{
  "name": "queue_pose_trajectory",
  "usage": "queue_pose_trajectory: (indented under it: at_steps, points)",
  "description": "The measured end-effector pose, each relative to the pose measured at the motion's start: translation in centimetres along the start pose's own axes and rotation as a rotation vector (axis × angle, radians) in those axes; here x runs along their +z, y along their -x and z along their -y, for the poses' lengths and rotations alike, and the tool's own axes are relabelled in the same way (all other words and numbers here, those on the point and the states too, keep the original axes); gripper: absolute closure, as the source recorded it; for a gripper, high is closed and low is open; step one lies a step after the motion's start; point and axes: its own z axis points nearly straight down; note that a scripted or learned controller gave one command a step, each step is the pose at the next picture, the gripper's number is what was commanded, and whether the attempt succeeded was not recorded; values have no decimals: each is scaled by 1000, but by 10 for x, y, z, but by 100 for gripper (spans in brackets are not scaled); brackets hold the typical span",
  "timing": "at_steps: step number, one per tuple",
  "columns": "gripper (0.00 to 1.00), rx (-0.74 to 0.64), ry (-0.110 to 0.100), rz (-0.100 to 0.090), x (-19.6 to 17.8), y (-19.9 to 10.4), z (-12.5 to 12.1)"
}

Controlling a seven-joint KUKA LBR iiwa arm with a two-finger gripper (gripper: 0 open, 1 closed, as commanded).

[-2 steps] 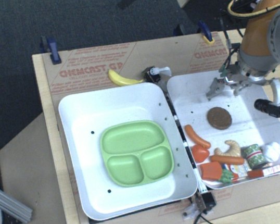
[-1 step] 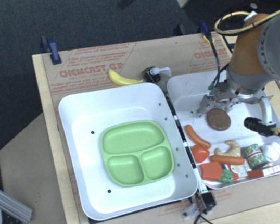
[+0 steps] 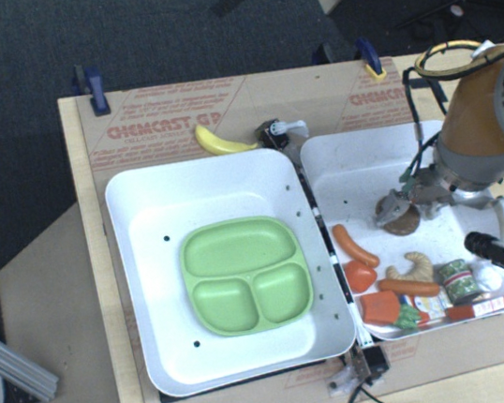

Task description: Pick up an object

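Claw (image 3: 398,210) dipped low in right bin (image 3: 359,155), finger state impossible to tell, right over brown object (image 3: 403,222), grey arm (image 3: 485,145) slanted in from right

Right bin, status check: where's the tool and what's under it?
Tool low in right bin, over a brown object; grip unconfirmed. Toy food piled at the near edge: sausage, can. Green tray sits in left bin.

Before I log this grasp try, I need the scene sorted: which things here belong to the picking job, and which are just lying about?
In the job:
gripper
brown object under it
sausages, can and other toys in the right bin

Lying about:
green tray in the left bin
banana on the bench
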Motion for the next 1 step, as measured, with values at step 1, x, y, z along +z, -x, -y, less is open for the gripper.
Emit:
queue_pose_trajectory:
  at_steps: [1]
  points:
    - [100, -2, 6, 1, -11, -1, -3]
